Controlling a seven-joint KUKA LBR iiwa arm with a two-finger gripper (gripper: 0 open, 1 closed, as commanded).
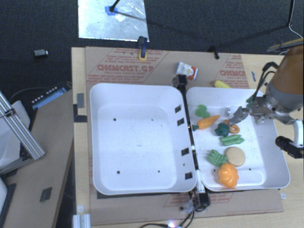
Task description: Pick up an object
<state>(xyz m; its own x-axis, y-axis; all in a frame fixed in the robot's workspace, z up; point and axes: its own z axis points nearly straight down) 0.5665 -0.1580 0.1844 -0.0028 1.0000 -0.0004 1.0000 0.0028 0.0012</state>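
I see the gripper (pixel 236 115) low over the right bin (pixel 273 175), a smooth white plastic tray; I cannot tell its state. Below it lies a small orange ring (pixel 234 128), touching a dark green lump (pixel 222 129). Nearby sit a tapered carrot (pixel 208 122), a knobbly green pod (pixel 232 139), a round beige bun (pixel 235 156) and a ribbed orange pumpkin (pixel 228 175).

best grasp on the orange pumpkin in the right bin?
Probably top-down on the orange pumpkin, fingers across its round body. Close along the bin's length: a leafy green piece and a beige round piece crowd its far side, while the near side looks free.
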